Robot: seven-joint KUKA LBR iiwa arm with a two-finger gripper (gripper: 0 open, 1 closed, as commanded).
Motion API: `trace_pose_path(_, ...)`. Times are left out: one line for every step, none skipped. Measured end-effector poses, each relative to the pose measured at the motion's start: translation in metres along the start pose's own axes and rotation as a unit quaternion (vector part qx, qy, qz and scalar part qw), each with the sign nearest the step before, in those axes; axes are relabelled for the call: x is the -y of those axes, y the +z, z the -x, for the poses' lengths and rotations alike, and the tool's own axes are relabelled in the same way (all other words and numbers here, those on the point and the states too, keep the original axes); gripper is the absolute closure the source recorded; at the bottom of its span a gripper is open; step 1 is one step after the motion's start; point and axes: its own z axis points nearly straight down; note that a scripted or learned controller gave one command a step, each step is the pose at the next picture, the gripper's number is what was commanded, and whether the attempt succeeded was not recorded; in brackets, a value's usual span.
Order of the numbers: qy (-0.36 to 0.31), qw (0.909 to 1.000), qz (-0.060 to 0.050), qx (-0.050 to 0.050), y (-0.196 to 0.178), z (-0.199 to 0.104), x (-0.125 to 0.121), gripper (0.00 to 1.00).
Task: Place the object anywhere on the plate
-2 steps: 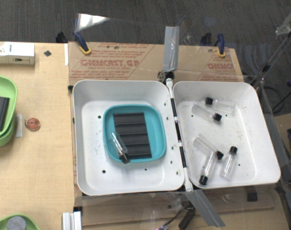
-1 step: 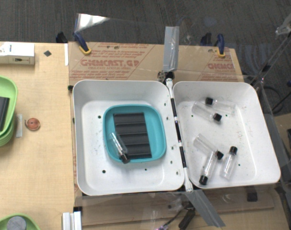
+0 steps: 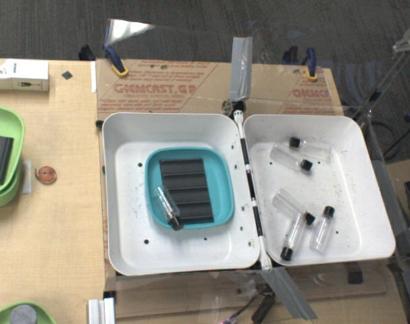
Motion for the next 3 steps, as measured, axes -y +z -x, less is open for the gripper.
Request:
trace_pose_path(0.064, 0.9979, 0.001, -0.001, -0.0007, -0.0022, -0.0036, 0.0)
trace_pose_path(0.133, 0.9911, 0.0, 0.0, -0.0004, 0.0027, -0.0043, 0.0)
trace_pose_path(0.2, 0.9797, 0.0, 0.0, 0.0002, 0.0064, -0.0033, 0.0)
